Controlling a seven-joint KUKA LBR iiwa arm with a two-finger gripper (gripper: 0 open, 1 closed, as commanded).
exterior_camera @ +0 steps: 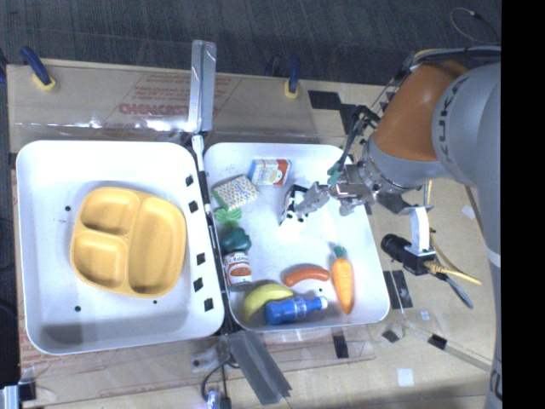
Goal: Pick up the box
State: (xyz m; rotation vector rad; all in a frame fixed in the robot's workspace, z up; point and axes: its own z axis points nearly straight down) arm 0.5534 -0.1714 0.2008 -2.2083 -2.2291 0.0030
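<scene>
Box (269, 171): small carton, white with red and blue print, lying flat in the right bin (375, 254) close to that bin's far wall, about midway along it. Nothing rests on it.

Claw (295, 209): reached in from the right edge of the table, hanging over the middle of the right bin, just nearer the camera than the box and slightly to its right. Dark fingertips point toward the bin's centre. Fingers look spread apart with nothing between them; white bin floor shows in the gap. Claw and box are near but apart.

Other items in the right bin:
- checkered packet (235, 192), tilted, just beside the box toward the divider
- green vegetable (232, 234) against the divider wall
- small jar (239, 268) with a red label below it
- banana (263, 296) and blue bottle (294, 308) at the near wall, touching
- sausage (306, 274) just above the bottle
- carrot (341, 282), tip toward the near wall, near the right wall

Left bin (43, 313): holds a yellow divided plate (128, 239), roughly centred.

Arm (443, 118): grey, orange band visible above the wrist, over the table's right side.
</scene>
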